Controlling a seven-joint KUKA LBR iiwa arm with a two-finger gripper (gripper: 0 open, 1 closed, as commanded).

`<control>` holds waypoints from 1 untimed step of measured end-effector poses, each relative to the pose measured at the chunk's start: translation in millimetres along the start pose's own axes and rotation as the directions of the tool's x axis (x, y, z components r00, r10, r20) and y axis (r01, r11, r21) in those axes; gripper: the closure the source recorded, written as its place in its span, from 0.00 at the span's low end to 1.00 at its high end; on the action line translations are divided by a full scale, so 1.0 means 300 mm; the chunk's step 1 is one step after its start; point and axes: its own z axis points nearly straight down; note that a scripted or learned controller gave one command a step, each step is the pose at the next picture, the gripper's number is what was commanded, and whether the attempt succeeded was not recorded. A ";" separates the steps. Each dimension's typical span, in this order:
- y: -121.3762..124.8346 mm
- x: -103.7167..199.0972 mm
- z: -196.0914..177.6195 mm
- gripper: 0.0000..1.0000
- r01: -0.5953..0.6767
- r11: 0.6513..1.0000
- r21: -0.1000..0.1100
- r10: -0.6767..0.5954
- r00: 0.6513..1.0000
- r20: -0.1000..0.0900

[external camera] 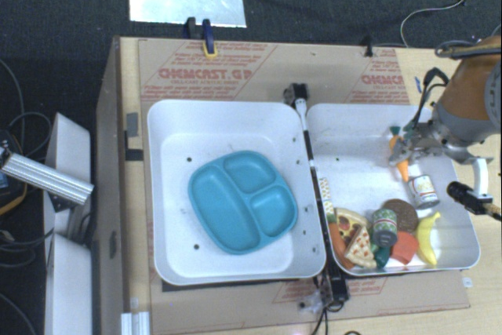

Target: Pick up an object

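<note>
Arm: I see my grey arm (471, 102) with its orange band coming in from the right, over the far right part of the right bin
Gripper: the gripper (409, 143) sits low over the right bin's far side; I cannot tell how it stands, the view is too cluttered there
Orange item: a small orange piece (401, 169) lies right at the gripper, touching or just beside it; I can't make out whether it is held
Right bin: the white bin (353, 137) carries a heap of toy food along its near edge
Heap: a pizza slice (360, 245) at the near left, a dark green can (384, 225) upright beside it, a brown round piece (401, 211) just behind, a red-orange block (404, 247) and a yellow banana (427, 238) at the near right
Small can: a pale labelled can (423, 189) lies on its side between the gripper and the heap
Left bin: the other white bin (180, 137) holds a blue divided plate (241, 201) near its middle
Worktop: brown printed board (235, 67) under both bins, a blue and yellow clamp (208, 35) on its far edge
</note>
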 end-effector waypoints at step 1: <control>-0.045 0.085 -0.116 1.00 0.000 1.000 0.003 0.000 1.000 -0.001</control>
